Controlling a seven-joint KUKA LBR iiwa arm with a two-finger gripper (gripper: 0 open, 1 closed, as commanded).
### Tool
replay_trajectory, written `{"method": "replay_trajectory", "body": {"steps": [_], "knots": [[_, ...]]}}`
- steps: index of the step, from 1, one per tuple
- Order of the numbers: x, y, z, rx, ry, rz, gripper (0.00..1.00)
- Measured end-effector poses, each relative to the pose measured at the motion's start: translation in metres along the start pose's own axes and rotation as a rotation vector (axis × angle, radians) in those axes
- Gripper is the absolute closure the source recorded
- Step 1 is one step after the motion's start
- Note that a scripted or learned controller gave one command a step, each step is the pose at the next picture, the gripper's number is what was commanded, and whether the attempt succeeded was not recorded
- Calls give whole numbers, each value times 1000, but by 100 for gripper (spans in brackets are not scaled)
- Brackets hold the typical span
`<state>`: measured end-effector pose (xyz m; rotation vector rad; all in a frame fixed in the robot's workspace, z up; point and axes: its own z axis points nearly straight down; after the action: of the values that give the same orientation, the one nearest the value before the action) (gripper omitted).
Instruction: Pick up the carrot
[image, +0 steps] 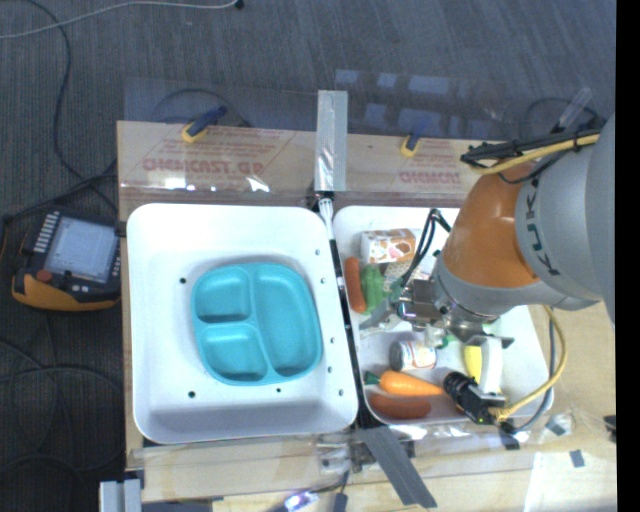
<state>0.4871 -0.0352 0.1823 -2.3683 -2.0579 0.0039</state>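
The tabletop (150, 150) carries two white bins side by side. The left bin (165, 300) holds a blue tray (257, 322) with three compartments. The arm (540, 225) reaches in from the right over the right bin (535, 395), its orange band above the wrist. The jaws (415, 312) hang over the middle of that bin, just above a small can (412, 354); I cannot tell how wide they stand. The carrot (408, 384) lies near the bin's front edge, touching a brown sausage-like thing (400, 405), apart from the jaws. A printed cup (387, 246) lies at the back.
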Motion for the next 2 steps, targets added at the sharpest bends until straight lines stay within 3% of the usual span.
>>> {"method": "replay_trajectory", "body": {"steps": [1,2], "knots": [[-16,106,-141,-3,-6,412,0],[-38,109,-146,-2,-5,537,0]]}}
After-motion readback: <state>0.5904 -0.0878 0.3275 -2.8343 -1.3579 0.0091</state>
